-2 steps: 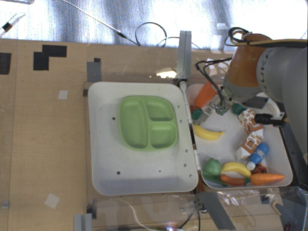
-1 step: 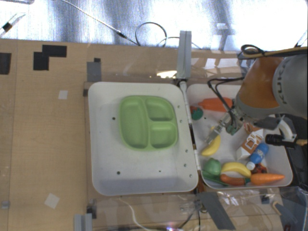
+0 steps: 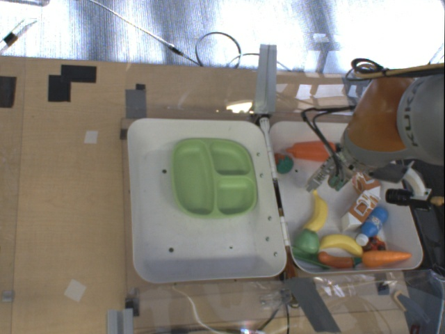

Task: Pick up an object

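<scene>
So the bench [image 3: 69,207] has two white bins side by side: the left bin [image 3: 149,256] just has a green divided plate [image 3: 212,176] in it, and the right bin [image 3: 417,252] is where all the toy food is piled. The arm [image 3: 389,117] comes in from the right and hangs over the top half of that right bin, with the gripper [image 3: 327,177] pointing down and toward the left. Honestly can't tell how it's set from this angle, it's a small blurry bit, and nothing visibly sits in it. Nearest candidate looks like the banana [image 3: 318,213], which lies just below the gripper in the view, a touch toward the bin's near edge, long axis running roughly up-down with a slight lean. An orange carrot [image 3: 309,150] sits just above the gripper, lying left-right, with a small teal ball [image 3: 284,163] beside it near the divider. Further down there's a second banana [image 3: 342,243], a green pepper [image 3: 306,242], another carrot [image 3: 386,258] and a blue bottle [image 3: 372,225]. My guess is the first banana is the easiest grab: short drop toward the near side, closing across its narrow width.
</scene>
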You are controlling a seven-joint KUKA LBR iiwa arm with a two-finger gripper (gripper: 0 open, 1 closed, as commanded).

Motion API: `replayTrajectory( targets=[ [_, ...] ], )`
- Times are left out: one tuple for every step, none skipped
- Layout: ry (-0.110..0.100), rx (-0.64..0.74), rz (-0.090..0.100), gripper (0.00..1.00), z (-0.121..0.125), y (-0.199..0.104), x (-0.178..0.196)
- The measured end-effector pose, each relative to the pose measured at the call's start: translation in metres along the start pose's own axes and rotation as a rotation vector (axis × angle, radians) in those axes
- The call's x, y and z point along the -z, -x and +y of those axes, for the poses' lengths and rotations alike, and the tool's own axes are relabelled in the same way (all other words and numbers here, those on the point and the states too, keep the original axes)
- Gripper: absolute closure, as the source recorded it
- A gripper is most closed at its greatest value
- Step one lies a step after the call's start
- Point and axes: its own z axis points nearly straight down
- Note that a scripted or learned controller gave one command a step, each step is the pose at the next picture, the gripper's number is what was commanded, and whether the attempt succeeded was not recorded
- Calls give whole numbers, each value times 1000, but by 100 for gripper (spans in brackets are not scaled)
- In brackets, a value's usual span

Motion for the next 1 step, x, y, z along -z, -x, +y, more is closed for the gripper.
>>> replayTrajectory(
  targets=[
    [-2,-128,12,100,80,-106,86]
  ],
)
